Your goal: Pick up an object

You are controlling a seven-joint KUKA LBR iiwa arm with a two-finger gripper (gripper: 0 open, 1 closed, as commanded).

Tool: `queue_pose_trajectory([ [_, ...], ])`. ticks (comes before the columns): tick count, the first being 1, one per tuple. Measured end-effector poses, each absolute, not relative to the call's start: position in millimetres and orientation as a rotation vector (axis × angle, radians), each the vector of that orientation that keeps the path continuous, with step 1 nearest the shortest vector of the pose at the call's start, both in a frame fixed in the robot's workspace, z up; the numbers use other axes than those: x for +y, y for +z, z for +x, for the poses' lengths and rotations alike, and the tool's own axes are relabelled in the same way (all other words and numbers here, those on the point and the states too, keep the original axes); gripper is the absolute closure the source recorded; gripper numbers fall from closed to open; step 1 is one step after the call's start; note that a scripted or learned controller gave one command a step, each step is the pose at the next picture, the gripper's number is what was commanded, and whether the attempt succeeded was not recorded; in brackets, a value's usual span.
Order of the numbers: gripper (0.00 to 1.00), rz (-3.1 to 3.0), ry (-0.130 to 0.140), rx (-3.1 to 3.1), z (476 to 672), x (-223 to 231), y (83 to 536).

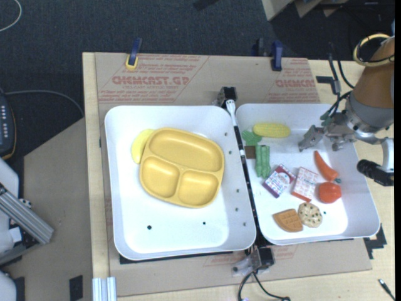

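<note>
My gripper (322,143) hangs over the back of the right bin (363,221), fingers spread open with nothing between them. Just below it lies an orange carrot (324,165), and a red tomato (329,192) sits in front of that. To the gripper's left lies a yellow corn cob (271,130). A green vegetable (262,160) lies near the bin's left wall. Two small red-and-white packets (277,182) (305,183) sit mid-bin. A cookie (309,214) and an orange toast piece (287,221) lie at the front.
The left bin (125,231) holds a yellow divided plate (182,167) with a yellow piece (140,144) tucked under its left edge. A black clamp (228,96) sits at the back where the bins meet. The arm's orange band (376,83) rises at the right.
</note>
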State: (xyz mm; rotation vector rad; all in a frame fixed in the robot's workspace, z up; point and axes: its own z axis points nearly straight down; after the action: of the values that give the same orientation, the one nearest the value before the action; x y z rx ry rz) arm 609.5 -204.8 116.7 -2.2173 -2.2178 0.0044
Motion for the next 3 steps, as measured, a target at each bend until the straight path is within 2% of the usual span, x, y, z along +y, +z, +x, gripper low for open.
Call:
queue_pose_trajectory([
  [1, 0.0, -2.217, 0.004, -2.219, 608.8, -203.6, 82.4],
  [2, 1.0, -2.221, -0.001, -2.224, 610.7, -204.0, 96.1],
  [3, 1.0, -2.226, -0.003, -2.225, 609.1, -205.7, 139.8],
])
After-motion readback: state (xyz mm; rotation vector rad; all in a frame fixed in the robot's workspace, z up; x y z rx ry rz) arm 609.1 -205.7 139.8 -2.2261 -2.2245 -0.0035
